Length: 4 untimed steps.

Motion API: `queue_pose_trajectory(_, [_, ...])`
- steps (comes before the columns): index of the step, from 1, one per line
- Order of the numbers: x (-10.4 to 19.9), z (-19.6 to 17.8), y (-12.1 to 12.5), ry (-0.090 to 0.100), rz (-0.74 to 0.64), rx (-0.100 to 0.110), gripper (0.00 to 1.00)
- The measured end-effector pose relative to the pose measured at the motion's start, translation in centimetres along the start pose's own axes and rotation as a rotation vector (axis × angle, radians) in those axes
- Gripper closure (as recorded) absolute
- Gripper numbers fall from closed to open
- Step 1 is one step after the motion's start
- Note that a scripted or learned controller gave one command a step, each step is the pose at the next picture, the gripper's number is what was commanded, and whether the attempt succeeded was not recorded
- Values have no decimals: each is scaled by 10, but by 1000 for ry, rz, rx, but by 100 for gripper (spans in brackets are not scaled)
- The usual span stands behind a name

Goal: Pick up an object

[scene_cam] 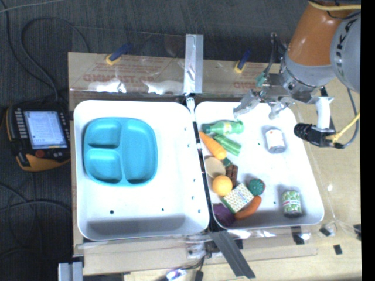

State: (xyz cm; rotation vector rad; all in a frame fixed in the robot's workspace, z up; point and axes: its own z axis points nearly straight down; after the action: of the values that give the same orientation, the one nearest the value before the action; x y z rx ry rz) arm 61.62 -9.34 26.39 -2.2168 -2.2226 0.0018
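White plastic walls of the right bin [304,157] keep the toys heaped on its left side, and my end effector [266,100] hangs released above the far edge, nearest the green bottle [222,127] I judge easiest to take

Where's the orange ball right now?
The orange ball lies in the right bin, near its left wall, just below the carrot and touching the patterned box.
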Motion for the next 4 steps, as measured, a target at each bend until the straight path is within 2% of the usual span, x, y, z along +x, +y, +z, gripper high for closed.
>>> queue_pose_trajectory(1, [-9,40,-40,-2,-129,0,0])
queue_pose_trajectory(2, [31,81,-63,-1,-233,0,0])
queue_pose_trajectory(3, [-7,148,-48,-1,-207,1,0])
queue_pose_trajectory(4, [-7,173,-41,-5,-95,-17,0])
